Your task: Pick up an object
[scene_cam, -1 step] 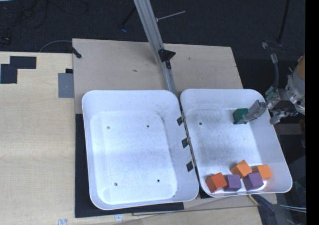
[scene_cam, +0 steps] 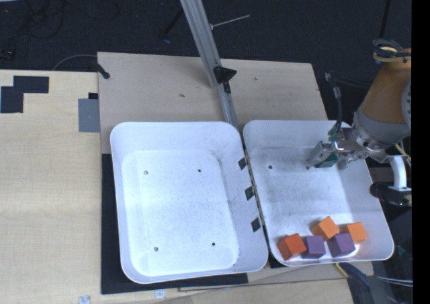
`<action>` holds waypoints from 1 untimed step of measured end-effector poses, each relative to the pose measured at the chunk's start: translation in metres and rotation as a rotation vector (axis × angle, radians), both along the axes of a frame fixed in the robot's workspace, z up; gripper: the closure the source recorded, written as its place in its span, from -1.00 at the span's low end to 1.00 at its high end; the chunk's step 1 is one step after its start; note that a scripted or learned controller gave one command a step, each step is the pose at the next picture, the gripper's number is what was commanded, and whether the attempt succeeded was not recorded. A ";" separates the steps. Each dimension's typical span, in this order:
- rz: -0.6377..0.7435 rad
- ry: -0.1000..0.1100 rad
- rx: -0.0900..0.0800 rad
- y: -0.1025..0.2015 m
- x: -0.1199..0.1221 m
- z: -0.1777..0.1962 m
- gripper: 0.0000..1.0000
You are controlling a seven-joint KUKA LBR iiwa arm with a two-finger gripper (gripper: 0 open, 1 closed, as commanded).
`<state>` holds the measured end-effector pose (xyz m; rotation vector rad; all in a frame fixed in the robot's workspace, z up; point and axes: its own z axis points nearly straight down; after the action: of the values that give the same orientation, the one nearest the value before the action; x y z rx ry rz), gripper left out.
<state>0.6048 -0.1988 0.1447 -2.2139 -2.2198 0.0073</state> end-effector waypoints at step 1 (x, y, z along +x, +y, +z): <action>0.000 -0.001 0.002 0.029 0.026 -0.050 -1.00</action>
<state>0.6313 -0.1693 0.0947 -2.2130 -2.2199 0.0040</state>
